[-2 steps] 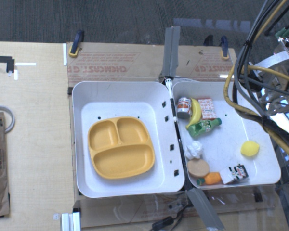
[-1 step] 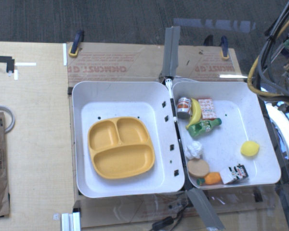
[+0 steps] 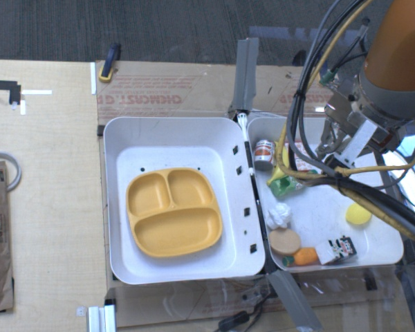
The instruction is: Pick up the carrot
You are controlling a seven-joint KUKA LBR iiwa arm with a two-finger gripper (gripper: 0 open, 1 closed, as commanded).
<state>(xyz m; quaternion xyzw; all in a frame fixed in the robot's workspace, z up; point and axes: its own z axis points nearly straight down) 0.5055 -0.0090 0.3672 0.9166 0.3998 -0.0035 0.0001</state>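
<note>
Dark carpet lies beyond your bench, where two white bins sit side by side. Your carrot [image 3: 305, 256] lies at the near edge of the right bin [image 3: 373, 251], touching a tan disc [image 3: 285, 241] on its left and a small box [image 3: 335, 250] on its right. It looks light, stiff and smooth, likely to slip; grip across its middle. Your arm [image 3: 394, 54] hangs over the bin's far right. How its gripper [image 3: 340, 144] stands, you cannot tell.

Orange carrot [image 3: 305, 256], yellow tray [image 3: 173, 211], white bins [image 3: 117, 185]
</note>
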